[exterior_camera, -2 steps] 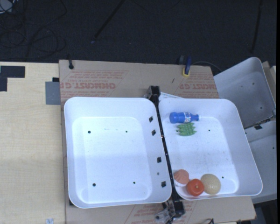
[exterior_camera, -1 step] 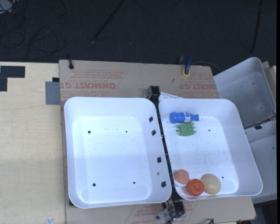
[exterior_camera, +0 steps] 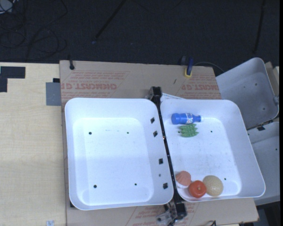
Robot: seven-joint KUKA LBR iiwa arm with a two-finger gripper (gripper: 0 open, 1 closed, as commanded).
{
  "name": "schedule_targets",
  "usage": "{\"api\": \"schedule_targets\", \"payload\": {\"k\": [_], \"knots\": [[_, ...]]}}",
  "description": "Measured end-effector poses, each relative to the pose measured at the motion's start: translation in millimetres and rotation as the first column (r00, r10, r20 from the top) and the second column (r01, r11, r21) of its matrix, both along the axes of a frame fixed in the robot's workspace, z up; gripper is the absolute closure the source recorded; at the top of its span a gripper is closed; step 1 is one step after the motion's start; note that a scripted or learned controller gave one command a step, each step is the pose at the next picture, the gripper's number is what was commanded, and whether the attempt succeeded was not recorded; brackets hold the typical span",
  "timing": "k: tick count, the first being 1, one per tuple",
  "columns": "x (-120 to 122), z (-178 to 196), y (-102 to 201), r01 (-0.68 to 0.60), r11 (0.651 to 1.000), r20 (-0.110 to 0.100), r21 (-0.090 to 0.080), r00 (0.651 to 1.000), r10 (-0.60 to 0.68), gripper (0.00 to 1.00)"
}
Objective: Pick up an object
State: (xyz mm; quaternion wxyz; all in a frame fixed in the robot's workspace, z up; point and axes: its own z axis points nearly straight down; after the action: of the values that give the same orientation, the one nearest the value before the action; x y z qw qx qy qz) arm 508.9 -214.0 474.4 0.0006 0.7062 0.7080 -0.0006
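- Camera view, right white plastic bin (exterior_camera: 236, 140): a blue plastic bottle with a white cap (exterior_camera: 186, 118) lies on its side toward 12 o'clock. A small green leafy piece (exterior_camera: 188, 131) sits just beside it at its 6 o'clock.
- Toward the bin's 6 o'clock corner, three pieces cluster, touching or nearly so: a pink ridged piece (exterior_camera: 183, 177), a round red one (exterior_camera: 197, 189) and a tan textured ball (exterior_camera: 212, 185).
- Left white bin (exterior_camera: 113, 112) lies at 9 o'clock, with black clips (exterior_camera: 160, 161) along the shared rim.
- Both bins rest on brown cardboard with red print (exterior_camera: 108, 81) atop a pale wooden bench (exterior_camera: 23, 145).
- Dark floor with cables (exterior_camera: 19, 13) spreads at 12 o'clock; a white panel (exterior_camera: 250, 86) stands at 2 o'clock.
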Motion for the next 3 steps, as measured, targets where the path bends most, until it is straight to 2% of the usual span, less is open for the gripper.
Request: {"api": "schedule_targets", "payload": {"k": [1,2,3], "knots": [[-34.3,27.1,-0.1,0.005,1.000,0.001,0.001,1.000,-0.005,0.00],[-32.3,35.2,0.1,0.002,1.000,-0.002,0.001,1.000,-0.002,1.00],[-32.7,33.6,0.7,0.001,1.000,-0.003,0.002,1.000,-0.001,1.00]]}}
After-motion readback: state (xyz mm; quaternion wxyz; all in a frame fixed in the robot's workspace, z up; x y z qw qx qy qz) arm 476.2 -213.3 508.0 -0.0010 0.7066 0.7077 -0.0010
